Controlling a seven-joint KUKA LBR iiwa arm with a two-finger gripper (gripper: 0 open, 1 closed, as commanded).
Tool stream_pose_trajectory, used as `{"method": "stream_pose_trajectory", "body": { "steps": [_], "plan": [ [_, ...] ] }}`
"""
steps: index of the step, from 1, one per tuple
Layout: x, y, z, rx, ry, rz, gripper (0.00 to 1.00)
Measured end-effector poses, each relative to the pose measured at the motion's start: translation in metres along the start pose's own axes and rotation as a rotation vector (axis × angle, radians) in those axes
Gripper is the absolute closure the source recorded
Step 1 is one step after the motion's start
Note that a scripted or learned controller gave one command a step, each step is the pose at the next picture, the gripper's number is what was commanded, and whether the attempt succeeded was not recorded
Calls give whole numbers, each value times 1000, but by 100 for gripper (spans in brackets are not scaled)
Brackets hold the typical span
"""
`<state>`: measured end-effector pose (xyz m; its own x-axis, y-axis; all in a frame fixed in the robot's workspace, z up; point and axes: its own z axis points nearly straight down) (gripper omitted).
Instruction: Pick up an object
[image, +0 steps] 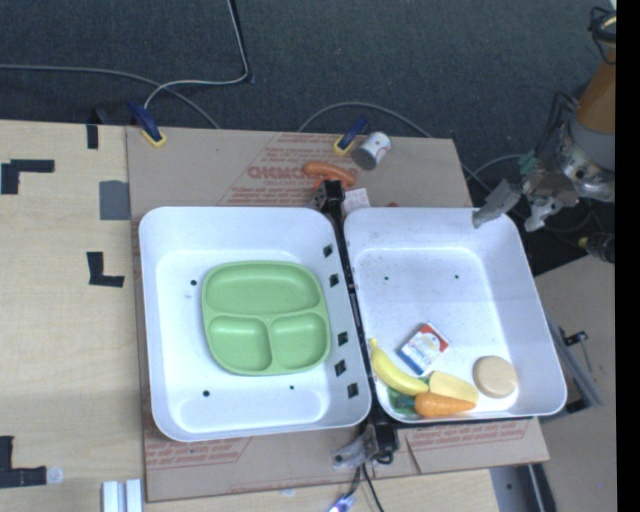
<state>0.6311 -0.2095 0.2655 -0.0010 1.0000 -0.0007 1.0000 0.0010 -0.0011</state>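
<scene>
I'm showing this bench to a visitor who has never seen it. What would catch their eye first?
Probably the green divided tray, lying flat in the middle of the left bin. Next, the cluster of toy food at the near edge of the right bin: a banana, a carrot, a small carton and a round tan piece. The gripper sits by that bin's far right corner.

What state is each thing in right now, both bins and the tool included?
Green plate: flat in left bin, nothing on it.
Banana, carrot, packet, round biscuit: loose in right bin, near corner, ungrasped.
Tool: over right bin's far right corner, holding nothing.
</scene>
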Motion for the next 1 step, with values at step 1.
{"method": "stream_pose_trajectory", "body": {
  "steps": [1],
  "plan": [
    [-5,-53,74,2,1,1,0]
  ]
}}
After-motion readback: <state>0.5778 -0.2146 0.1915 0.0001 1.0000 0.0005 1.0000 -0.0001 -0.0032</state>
